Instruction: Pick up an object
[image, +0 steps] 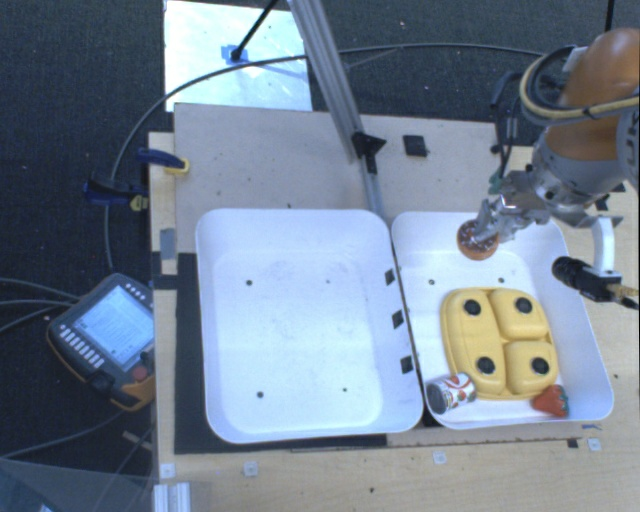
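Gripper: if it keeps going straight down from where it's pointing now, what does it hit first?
Most likely the small round brown object in the right bin: the gripper sits directly over it, at its top edge. Whether they already touch can't be judged from this slanted view.

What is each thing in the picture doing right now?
Gripper: down at the far end of the right bin, right over the small brown round thing.
Small brown round thing: under the gripper's tip; I cannot tell if it is gripped.
Yellow tray: lying flat in the right bin.
Can: lying on its side beside the tray.
Red thing: resting in the near corner.
Left bin: sitting beside the right bin.
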